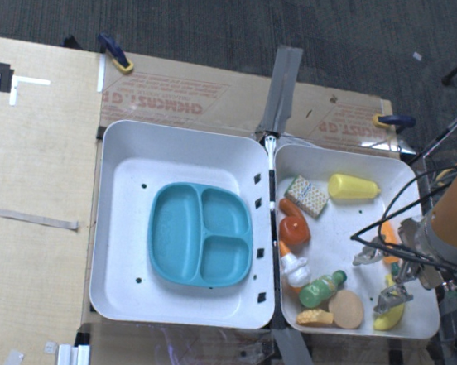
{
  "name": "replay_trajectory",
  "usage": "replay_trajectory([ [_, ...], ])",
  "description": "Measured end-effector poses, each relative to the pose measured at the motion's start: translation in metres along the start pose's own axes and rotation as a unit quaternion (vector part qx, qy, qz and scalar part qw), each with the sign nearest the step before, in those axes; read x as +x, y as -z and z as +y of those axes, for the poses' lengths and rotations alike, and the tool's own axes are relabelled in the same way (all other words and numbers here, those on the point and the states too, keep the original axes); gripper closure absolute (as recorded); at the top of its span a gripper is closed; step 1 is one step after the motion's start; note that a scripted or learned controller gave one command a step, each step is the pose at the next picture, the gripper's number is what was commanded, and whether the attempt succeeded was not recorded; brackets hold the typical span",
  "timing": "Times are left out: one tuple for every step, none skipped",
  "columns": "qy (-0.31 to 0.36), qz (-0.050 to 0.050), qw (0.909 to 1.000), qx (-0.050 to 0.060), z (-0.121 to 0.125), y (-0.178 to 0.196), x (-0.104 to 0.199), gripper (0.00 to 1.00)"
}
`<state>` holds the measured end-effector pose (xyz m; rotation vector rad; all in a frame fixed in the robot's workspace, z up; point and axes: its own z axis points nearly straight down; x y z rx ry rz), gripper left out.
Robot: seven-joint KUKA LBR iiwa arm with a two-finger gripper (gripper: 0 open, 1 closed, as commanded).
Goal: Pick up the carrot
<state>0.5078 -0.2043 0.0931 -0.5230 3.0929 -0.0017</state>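
Arm's reaching in low from the right over the right bin (409,331), claw (383,277) spread open, nothing in it, carrot (388,234) just beside.

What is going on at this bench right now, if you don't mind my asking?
A KUKA arm reaches in from the right over the right-hand bin, which holds a jumble of toy food. Its gripper hovers near the bin's right side, close to the orange carrot and a yellow banana. Nothing can be seen held in the gripper. The left bin holds a blue divided plate.
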Motion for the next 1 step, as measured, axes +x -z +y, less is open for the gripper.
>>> replay_trajectory([
  [-0.169, -0.005, 0.9855, 0.002, -0.0103, 0.0025, 0.0213, 0.00],
])
